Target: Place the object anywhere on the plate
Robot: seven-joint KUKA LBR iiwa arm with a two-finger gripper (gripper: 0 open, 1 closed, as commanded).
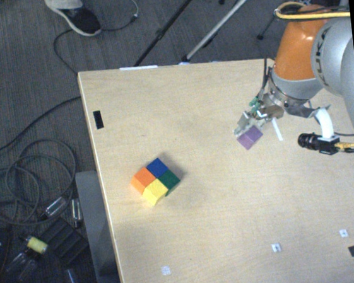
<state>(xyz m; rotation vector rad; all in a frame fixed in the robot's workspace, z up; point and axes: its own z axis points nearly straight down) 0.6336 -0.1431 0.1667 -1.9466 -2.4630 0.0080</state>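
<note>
Desk (239, 238): big pale wood-look top, takes up most of the view. Arm (319, 52), grey w/ orange band, comes in from the right, upper part of the desk.

Multi-colour block (155, 181), orange/blue/green/yellow faces, sits left of centre, well apart from the arm. No plate to be made out anywhere on the desk, so the drop-off spot can't be judged.

Pincer (255, 121) hangs at the arm's tip, pointing left-down. Small purple object (250, 138) sits right at its tip, touching or just below; pic too blurry to tell whether it's actually between the fingers or how wide they stand.

Handling, as a guess: purple piece looks small, light, stiff, flat-sided. Prob. easy to knock or let slip. Best taken across two opposite flat faces, near its middle.
</note>
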